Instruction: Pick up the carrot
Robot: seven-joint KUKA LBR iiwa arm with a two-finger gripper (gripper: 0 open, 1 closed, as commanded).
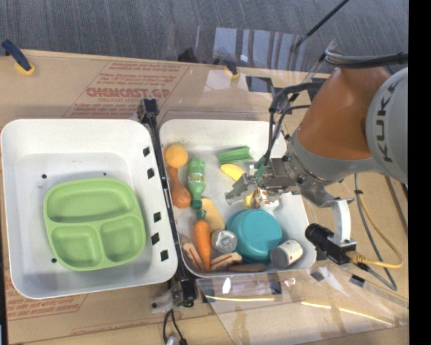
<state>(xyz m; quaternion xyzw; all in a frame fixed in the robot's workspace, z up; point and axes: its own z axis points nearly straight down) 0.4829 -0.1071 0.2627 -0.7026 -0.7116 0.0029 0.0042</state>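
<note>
The carrot [202, 238] is orange and lies lengthwise near the front of the right bin [201, 126], between the bin's left wall and a small metal can [225, 241]. My gripper [247, 181] hangs over the middle of that bin, up and to the right of the carrot and well apart from it. Its fingers [238, 190] stand open with nothing between them, just above a yellow piece [232, 170] and beside the teal bowl [256, 233].
Crowded in the right bin are an orange ball [176, 155], a green bottle [195, 177], a green block [234, 154] and a white cup [287, 252]. In the left bin [29, 142] lies a green divided plate [95, 221]. Cables trail at the right.
</note>
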